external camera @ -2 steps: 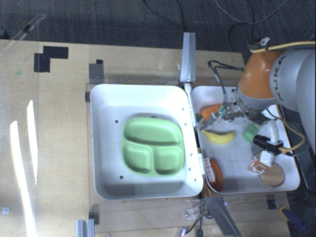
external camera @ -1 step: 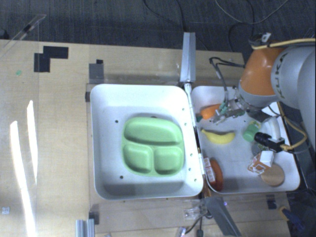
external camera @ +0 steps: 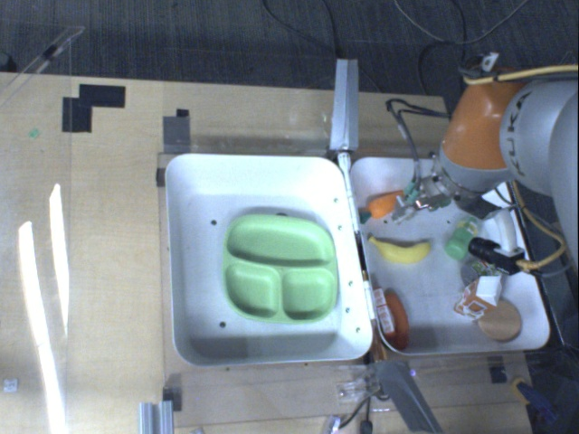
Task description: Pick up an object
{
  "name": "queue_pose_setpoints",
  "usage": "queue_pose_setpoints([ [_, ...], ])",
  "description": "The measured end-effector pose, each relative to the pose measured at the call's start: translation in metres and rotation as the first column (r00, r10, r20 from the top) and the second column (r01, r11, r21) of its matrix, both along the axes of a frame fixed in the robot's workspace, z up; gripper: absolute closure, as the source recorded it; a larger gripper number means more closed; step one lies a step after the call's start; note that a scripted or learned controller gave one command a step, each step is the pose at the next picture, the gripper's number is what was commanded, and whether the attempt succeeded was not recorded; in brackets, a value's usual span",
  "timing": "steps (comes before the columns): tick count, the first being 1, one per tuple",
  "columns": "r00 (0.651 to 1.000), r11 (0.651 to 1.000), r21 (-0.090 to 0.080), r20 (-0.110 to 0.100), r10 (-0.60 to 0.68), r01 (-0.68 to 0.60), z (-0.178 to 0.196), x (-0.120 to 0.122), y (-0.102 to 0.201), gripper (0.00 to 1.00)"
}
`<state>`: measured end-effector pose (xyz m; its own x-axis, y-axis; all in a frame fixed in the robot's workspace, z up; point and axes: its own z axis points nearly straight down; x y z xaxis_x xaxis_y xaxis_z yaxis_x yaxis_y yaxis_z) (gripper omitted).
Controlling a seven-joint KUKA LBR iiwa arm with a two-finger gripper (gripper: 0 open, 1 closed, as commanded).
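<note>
"KUKA" lettering on the arm (external camera: 534,134)

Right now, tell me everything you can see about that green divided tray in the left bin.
The green tray is a pale green, matte, plastic-looking plate with rounded corners and three recesses: one long compartment across the far side and two smaller ones side by side nearer the camera. It lies flat and face up on the floor of the left bin, roughly centred, slightly toward the right wall without clearly touching it. Its compartments hold nothing, and nothing rests on it.
</note>
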<state>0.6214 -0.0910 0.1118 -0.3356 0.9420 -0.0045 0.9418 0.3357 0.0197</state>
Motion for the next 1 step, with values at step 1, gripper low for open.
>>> queue_pose_setpoints([
  [1,1.0,1.0,0.0,0.0,0.0,0.0,-0.0001,-0.0001,-0.0001,0.0],
])
